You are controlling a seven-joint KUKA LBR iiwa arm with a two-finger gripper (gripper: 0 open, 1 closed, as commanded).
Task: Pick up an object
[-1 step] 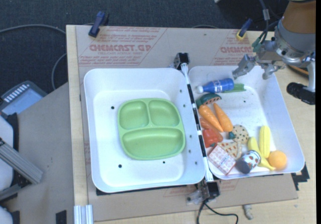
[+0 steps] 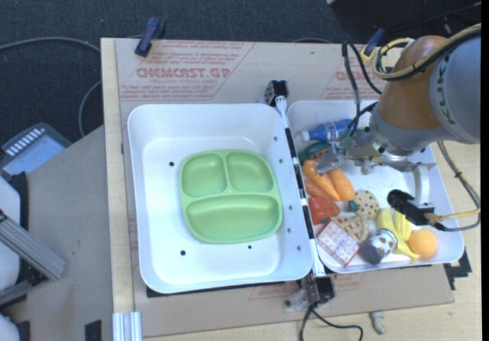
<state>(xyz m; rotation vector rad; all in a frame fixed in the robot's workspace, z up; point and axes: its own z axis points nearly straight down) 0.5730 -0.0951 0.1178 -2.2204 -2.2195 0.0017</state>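
My gripper [image 2: 345, 153] hangs low over the back part of the right bin [image 2: 451, 244], under the grey and orange arm [image 2: 416, 95]. Just left of it lie a clear water bottle with a blue cap [image 2: 325, 132] and a small green item [image 2: 315, 151]. Two orange carrots [image 2: 330, 183] lie directly in front of the gripper. Whether anything is held is hidden by the wrist.
Further forward in the right bin are a red piece [image 2: 321, 208], a chocolate-chip cookie [image 2: 365, 202], a red-and-white packet [image 2: 336, 242], a grey rounded toy [image 2: 376, 246], a banana [image 2: 396, 226] and an orange fruit [image 2: 422, 241]. The left bin [image 2: 153, 179] holds a green divided plate [image 2: 229, 196].
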